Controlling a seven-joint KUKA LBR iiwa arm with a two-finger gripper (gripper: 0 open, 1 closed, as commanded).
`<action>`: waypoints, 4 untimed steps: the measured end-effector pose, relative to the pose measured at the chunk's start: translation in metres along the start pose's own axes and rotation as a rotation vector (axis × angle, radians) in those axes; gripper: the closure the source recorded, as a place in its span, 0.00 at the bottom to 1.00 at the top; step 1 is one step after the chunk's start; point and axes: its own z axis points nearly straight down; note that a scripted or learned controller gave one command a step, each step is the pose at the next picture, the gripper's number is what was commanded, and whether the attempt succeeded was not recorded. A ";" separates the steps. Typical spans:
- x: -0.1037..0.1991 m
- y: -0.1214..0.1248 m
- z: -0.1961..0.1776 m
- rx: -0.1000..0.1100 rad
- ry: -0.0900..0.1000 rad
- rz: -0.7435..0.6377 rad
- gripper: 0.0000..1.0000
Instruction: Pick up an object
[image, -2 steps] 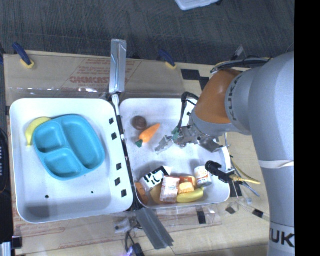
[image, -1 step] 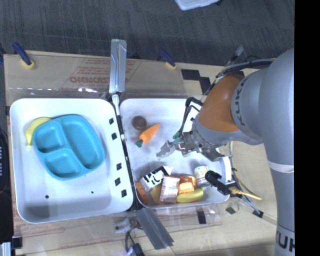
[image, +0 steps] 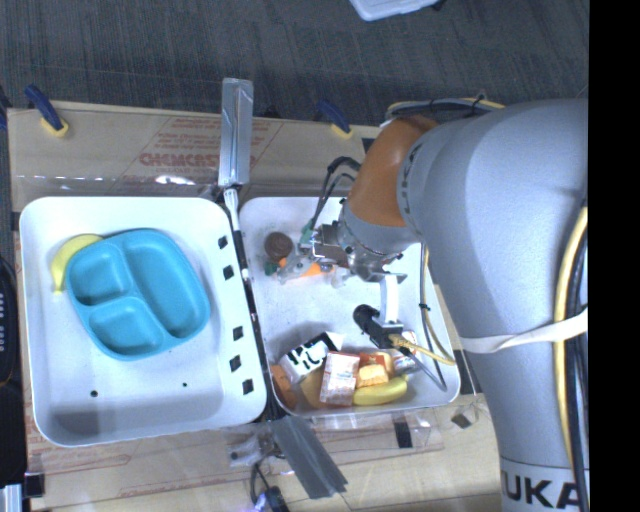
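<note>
The bulky, rounded grey KUKA arm (image: 510, 230) wears an orange band (image: 385, 180) above its wrist, thin black cables looping alongside, white lettering low on its casing.

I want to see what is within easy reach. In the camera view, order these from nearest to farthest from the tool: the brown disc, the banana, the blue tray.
From the tool:
1. Brown disc, just to its left in the right bin.
2. Banana, at that bin's near edge.
3. Blue tray, in the left bin.
</note>
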 end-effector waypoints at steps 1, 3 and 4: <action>0.020 0.051 0.009 -0.001 -0.001 0.004 0.00; 0.015 0.048 0.002 0.015 -0.009 0.000 0.00; 0.019 0.049 -0.006 0.016 -0.006 -0.008 1.00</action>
